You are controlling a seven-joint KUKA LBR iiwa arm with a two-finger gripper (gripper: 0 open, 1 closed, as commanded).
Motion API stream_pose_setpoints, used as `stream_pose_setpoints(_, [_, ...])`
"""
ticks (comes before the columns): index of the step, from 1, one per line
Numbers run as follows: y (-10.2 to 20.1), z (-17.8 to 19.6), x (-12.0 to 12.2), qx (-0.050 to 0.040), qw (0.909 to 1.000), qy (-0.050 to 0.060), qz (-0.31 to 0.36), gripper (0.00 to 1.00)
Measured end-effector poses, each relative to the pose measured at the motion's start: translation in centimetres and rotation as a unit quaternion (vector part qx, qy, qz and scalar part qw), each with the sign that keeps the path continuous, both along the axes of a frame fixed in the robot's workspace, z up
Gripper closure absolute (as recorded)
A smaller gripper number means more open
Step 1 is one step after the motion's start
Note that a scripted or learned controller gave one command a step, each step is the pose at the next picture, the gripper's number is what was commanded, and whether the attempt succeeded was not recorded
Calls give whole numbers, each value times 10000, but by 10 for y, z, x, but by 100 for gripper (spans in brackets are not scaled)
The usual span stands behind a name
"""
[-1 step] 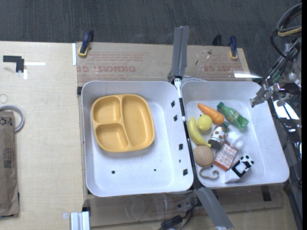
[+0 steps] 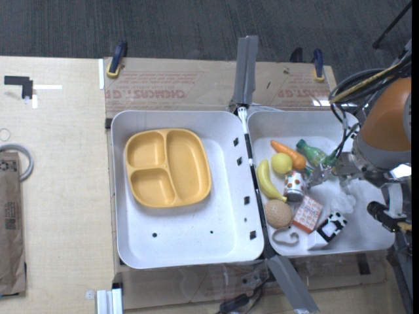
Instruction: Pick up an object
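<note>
**Ana:** Dark grey carpet [image 2: 196,15] runs behind a pale wooden bench [image 2: 52,175] with a sheet of printed cardboard [image 2: 177,84] clamped along its far edge. What sits on it?

**Ben:** Two shallow white bins side by side. The left bin [image 2: 190,241] carries a yellow three-compartment plate [image 2: 168,167], lying flat toward its far left corner. The right bin [image 2: 357,237] holds a cluster of small things.

**Ana:** And the arm?

**Ben:** The arm [image 2: 386,123], its orange band showing, reaches in from the right over the right bin. Its gripper [image 2: 322,172] is low inside that bin, just beside the green bottle [image 2: 310,152] and near the small can [image 2: 294,185]. Whether the jaws are parted or closed, I cannot tell; the metal parts blur together there.

**Ana:** Go through the objects, big to small.

**Ben:** A banana [image 2: 267,180] lies along the bin's left side, with a lemon [image 2: 281,163] touching its upper end. A carrot [image 2: 288,151] lies slanted just beyond the lemon, next to the green bottle. A tan round object [image 2: 278,213] sits below the banana. A reddish patterned packet [image 2: 308,213] lies beside it. A black-and-white toy [image 2: 332,226] sits to the right of the packet, and a grey hook-shaped piece [image 2: 286,239] lies at the near edge.

**Ana:** Anything lifted?

**Ben:** All rest on the bin floor.
</note>
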State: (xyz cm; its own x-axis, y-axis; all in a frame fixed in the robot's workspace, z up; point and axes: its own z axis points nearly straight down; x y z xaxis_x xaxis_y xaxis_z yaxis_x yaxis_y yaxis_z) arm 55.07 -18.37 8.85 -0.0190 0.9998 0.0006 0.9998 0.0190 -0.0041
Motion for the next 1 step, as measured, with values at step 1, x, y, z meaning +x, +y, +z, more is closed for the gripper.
stream_pose_setpoints(1, [64,0,16,-42,9996,4,269,0])
